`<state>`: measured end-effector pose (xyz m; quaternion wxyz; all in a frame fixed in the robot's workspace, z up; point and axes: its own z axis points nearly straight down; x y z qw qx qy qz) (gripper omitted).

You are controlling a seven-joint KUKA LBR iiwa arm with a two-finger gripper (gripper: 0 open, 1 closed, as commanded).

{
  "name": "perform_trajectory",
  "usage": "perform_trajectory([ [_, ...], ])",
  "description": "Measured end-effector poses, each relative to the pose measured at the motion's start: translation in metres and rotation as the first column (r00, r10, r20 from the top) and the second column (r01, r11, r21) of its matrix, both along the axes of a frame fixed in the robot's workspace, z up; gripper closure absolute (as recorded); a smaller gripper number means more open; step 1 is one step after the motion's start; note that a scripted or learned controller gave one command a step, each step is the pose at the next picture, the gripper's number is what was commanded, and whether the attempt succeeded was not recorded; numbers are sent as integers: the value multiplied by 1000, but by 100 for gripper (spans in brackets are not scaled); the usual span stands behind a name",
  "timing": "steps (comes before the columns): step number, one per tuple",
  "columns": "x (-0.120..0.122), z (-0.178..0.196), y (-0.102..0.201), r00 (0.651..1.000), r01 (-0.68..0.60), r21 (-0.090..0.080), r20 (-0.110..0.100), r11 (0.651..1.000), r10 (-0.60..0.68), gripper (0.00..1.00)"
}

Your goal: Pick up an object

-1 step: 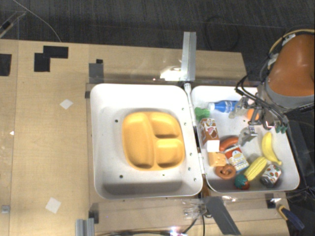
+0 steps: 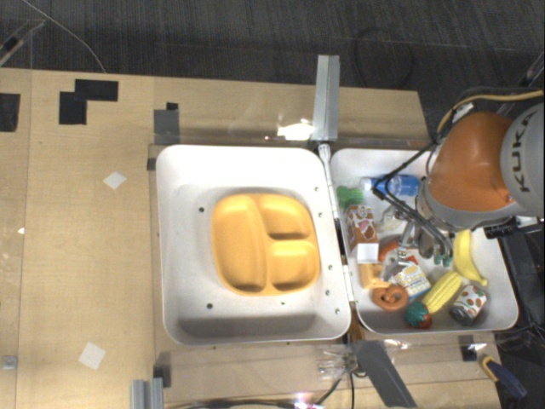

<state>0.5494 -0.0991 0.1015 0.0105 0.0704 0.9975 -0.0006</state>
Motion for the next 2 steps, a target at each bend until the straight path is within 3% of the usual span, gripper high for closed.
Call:
perform_trajectory([
  [1, 58, -1, -26, 978, 207, 4, -4, 978, -207, 0],
  [2, 104, -11, -25, 894, 444, -8, -55, 896, -444, 0],
])
